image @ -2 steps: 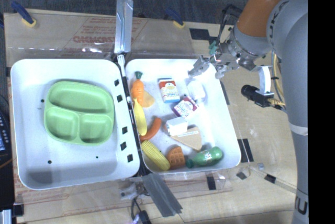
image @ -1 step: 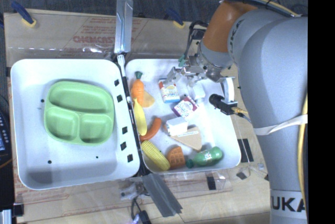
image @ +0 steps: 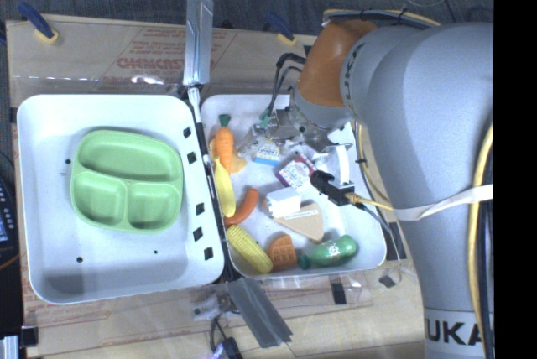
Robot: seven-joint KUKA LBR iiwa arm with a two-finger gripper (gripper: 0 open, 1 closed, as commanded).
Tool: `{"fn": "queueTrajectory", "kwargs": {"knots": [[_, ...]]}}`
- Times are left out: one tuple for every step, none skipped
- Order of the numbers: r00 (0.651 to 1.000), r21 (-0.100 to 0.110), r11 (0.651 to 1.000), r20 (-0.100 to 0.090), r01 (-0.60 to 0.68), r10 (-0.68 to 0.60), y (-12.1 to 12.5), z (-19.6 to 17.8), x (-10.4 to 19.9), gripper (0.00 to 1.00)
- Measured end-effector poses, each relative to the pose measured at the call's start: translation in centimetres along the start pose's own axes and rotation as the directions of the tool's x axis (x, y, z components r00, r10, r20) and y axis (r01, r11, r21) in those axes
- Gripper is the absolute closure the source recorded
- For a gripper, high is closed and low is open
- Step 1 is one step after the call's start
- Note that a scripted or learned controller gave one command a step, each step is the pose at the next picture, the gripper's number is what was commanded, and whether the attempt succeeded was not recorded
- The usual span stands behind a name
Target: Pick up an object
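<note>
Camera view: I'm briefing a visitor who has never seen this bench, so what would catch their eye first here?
First, the big grey arm with its orange band, filling the right side and reaching into the right bin. Next, the green divided tray, alone in the left bin. Then the bright toy food in the right bin: a carrot, corn and a green pickle.

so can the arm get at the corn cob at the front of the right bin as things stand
Probably yes. The corn cob lies uncovered near the right bin's front left corner, with nothing on top. The divider wall and a waffle-like piece crowd its sides, so the approach is tight.
</note>
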State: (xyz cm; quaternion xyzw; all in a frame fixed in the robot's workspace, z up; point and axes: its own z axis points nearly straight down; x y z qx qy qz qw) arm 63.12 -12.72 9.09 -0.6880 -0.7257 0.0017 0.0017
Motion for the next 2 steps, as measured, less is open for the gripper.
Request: {"fn": "queueTrajectory", "kwargs": {"knots": [[1.0, 0.001, 1.0, 0.0, 0.004, -0.004, 0.0, -1.0, 0.0, 1.0], [0.996, -0.003, 0.996, 0.0, -0.092, 0.092, 2.4, -7.4, -1.4, 1.0]]}}
